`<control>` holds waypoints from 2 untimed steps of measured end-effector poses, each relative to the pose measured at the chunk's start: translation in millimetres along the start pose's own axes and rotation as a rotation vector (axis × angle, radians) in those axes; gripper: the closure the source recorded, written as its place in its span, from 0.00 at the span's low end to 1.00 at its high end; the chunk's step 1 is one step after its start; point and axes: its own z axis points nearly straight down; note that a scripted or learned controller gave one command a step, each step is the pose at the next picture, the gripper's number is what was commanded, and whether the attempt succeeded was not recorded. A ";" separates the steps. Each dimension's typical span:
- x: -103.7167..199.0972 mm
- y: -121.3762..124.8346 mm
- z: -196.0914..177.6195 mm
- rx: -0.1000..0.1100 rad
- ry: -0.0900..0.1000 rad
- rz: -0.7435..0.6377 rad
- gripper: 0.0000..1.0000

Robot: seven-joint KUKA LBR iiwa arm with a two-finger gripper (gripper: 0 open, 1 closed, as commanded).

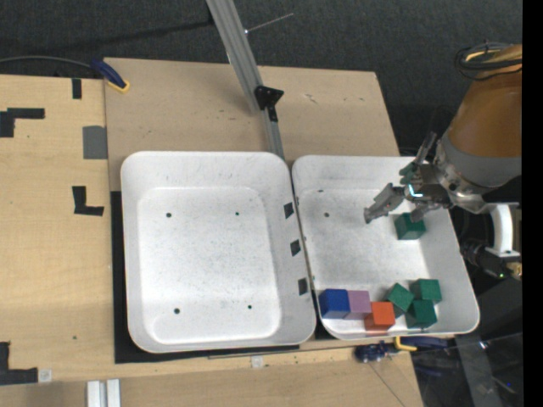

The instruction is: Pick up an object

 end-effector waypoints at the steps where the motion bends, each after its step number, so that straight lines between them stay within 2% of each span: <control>1: -0.1 0.7 -2.2 -0.004 -0.001 -0.001 0.00; 2: 7.3 -0.5 43.8 0.000 -0.001 -0.001 0.00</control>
